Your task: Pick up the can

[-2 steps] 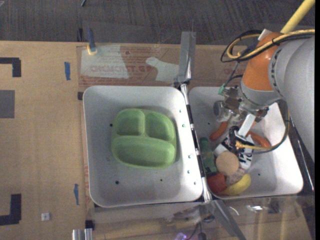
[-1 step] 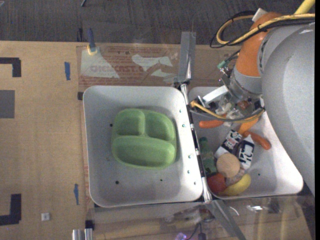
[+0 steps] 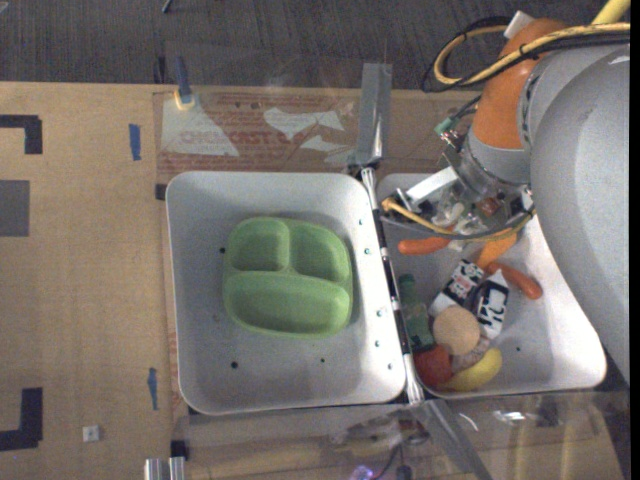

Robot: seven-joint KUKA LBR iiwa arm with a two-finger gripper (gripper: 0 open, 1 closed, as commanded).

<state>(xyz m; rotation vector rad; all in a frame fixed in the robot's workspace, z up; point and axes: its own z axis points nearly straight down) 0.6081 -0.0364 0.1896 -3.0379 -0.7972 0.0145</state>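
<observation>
The can (image 3: 490, 306), patterned black and white, lies on its side in the middle of the right bin (image 3: 570, 353). A second black-and-white piece (image 3: 459, 282) rests against its left side. My gripper (image 3: 452, 206) hangs over the far end of that bin, above an orange carrot (image 3: 424, 245) and well short of the can. Wrist cables and hardware hide its tip. Nothing can be seen held in it.
Around the can lie another carrot (image 3: 521, 281), a beige round item (image 3: 458, 328), a red tomato (image 3: 433, 365), a yellow banana (image 3: 480, 370) and a dark green item (image 3: 409, 298) by the left wall. The left bin (image 3: 190, 268) holds a green divided plate (image 3: 288, 275).
</observation>
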